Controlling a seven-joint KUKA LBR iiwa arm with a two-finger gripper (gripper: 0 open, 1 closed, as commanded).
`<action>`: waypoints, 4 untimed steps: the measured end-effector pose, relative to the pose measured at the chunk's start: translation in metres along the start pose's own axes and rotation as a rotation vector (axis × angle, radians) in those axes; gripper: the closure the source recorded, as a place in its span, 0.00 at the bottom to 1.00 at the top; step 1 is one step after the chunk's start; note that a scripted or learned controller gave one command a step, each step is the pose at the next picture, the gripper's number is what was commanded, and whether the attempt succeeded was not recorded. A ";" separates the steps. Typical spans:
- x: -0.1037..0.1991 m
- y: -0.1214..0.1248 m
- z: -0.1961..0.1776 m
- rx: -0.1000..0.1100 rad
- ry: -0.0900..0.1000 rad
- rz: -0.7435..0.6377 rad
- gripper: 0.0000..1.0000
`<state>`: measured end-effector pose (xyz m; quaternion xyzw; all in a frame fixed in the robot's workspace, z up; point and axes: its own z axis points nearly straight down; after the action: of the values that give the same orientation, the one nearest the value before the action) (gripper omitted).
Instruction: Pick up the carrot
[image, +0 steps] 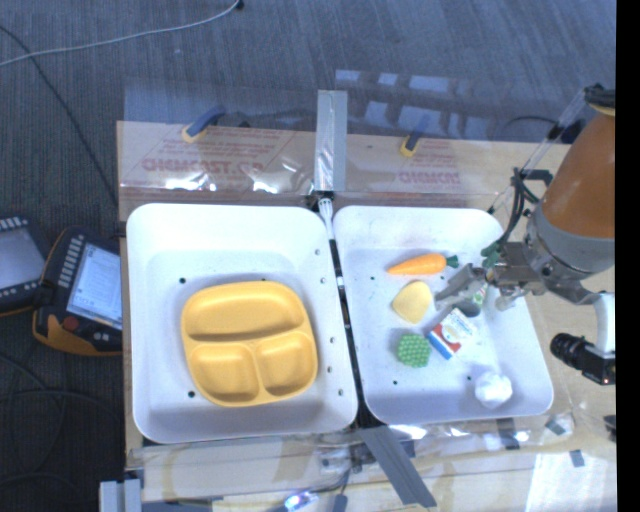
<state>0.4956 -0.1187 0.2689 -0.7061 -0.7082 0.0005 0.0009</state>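
Note:
The orange carrot, with a small green top at its right end, lies flat in the upper middle of the right bin. My gripper hangs low over that bin, just right of and slightly below the carrot's green end, apart from it. Nothing shows held in it. The grey arm with its orange band reaches in from the right edge.
Near the gripper lie a pale yellow piece, a green knobbly ball, a small white, red and blue carton and a white crumpled item. The left bin holds a yellow divided plate.

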 end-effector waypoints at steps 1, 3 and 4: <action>-0.026 0.012 -0.084 -0.002 -0.002 -0.220 0.00; -0.008 0.066 -0.007 -0.003 -0.001 -0.612 1.00; 0.002 0.060 0.002 -0.003 -0.002 -0.854 1.00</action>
<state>0.5557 -0.1166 0.2664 -0.3493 -0.9370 0.0000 -0.0007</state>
